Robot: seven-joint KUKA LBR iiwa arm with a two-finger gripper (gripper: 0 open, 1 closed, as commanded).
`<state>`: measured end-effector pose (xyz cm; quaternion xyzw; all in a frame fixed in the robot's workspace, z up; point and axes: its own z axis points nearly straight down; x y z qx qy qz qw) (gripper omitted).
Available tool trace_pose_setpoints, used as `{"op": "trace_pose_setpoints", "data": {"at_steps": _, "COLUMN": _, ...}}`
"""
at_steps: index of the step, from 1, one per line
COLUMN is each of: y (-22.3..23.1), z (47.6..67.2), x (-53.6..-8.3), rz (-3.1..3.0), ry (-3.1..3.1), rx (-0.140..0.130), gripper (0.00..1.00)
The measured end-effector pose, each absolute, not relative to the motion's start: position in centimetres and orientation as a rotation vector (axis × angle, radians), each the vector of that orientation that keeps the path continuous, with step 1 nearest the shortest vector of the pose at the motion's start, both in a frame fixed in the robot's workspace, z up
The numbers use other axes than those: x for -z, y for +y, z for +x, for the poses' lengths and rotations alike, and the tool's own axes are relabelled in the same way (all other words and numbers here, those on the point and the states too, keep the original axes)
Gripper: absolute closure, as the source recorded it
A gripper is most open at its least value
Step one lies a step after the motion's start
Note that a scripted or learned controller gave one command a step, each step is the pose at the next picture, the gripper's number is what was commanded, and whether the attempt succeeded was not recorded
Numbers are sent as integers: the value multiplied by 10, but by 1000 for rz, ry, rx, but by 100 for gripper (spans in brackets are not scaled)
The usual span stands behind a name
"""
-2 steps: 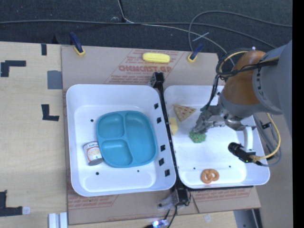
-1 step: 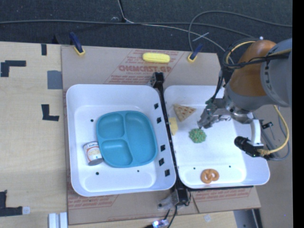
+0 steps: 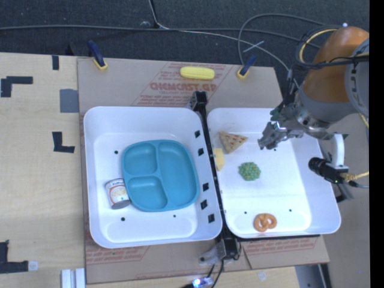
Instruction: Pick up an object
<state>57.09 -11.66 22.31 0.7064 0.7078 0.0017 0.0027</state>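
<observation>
Single arm enters from the right, upper part of frame. Orange band (image 3: pixel 336 56) sits high at the right edge, grey wrist housing (image 3: pixel 324 107) below it, angled down and leftward. Cables loop over and behind the wrist. Claw (image 3: pixel 268 141) hangs at the end of the wrist, dark, pointing down-left, tips low. Finger spacing too small and dark to make out. Nothing visible between the tips. A black fitting (image 3: pixel 324 168) with a white bracket juts out under the wrist.
</observation>
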Motion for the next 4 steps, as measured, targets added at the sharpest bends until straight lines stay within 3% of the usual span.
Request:
{"op": "trace_pose_setpoints", "data": {"at_steps": 1, "y": -116, "z": 571, "x": -234, "rz": 2220, "ry": 2222, "rx": 0, "gripper": 100}}
{"op": "trace_pose_setpoints", "data": {"at_steps": 4, "y": 49, "z": 559, "x": -211, "rz": 2216, "ry": 2230, "rx": 2, "gripper": 100}}
